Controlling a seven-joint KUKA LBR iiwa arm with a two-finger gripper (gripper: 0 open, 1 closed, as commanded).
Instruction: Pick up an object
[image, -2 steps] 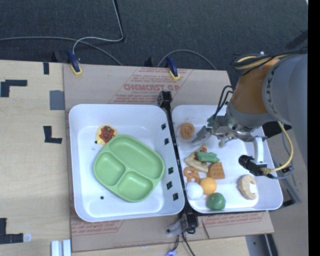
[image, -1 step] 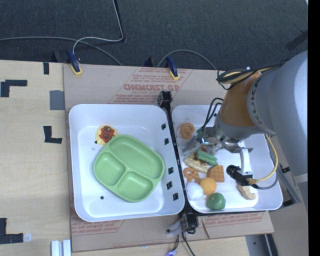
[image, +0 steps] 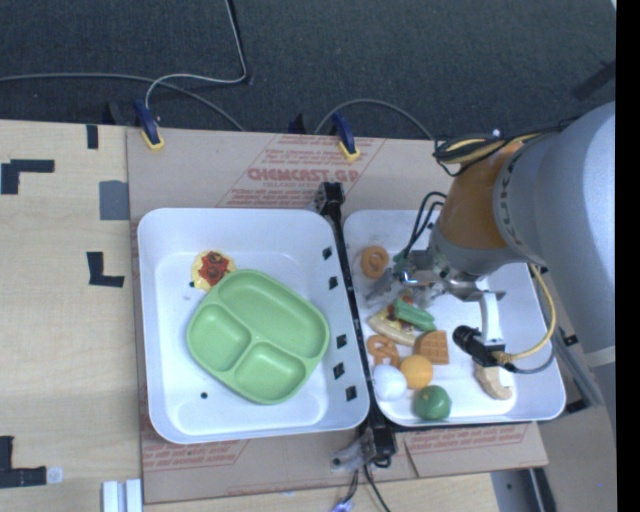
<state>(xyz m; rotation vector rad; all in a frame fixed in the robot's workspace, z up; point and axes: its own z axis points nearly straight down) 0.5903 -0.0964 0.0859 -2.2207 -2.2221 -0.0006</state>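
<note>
Jaws down in the toy food, nothing lifted yet

The gripper (image: 405, 283) sits low over the right bin's (image: 530, 405) food pile (image: 405, 335); can't tell how the jaws stand, so the grab remains to do.

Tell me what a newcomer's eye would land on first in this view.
The bright green divided tray lying tilted in the left bin stands out first, with a small pizza-like toy at its upper left. Next comes the big grey and orange arm reaching over the right bin, its claw low above a crowd of toy foods, among them a green ball.
</note>
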